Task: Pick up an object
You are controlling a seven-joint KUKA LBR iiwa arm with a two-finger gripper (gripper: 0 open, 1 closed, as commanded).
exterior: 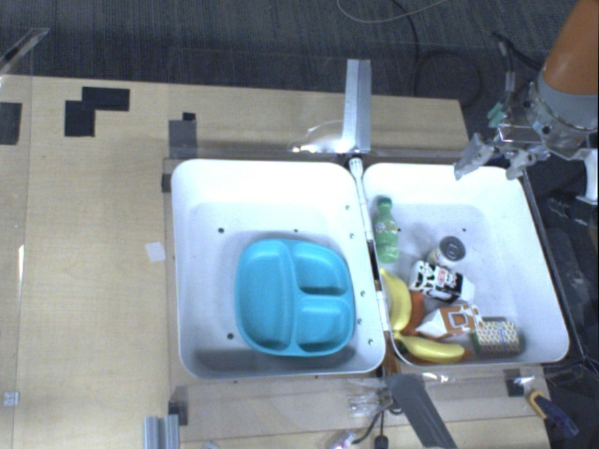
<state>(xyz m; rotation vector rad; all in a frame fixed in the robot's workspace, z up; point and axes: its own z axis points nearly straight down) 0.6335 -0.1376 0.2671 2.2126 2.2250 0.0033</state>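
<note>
Two shallow white bins sit side by side on a pale wooden bench, seen from above at a slant.

Nearest the viewer, along the front edge of the right bin (524, 251), a yellow banana (432, 349) lies on its side in the front left corner. Just to its right sits a small brown-and-green packet (496, 337), and a white-and-orange carton (457, 322) rests between and slightly behind them. A second banana (398, 299) curves along the bin's left wall, with something reddish-brown tucked against it. Beside it lies a black-and-white patterned box (436, 280), touching a small jar with a grey lid (451, 249) just behind. Farther back along the left wall, a green bottle (385, 230) lies with its cap toward the back edge.

In the left bin (201, 251), a blue divided tray (295, 296) with three compartments rests toward the front right corner.

At the far side, the gripper (494, 155) hangs over the right bin's back right corner, well apart from every object. Its two fingers are spread apart and nothing is between them. Above it shows the grey wrist and the arm's orange band (573, 59).

Behind the bins, an upright metal post (357, 106) stands where the two bins meet.
</note>
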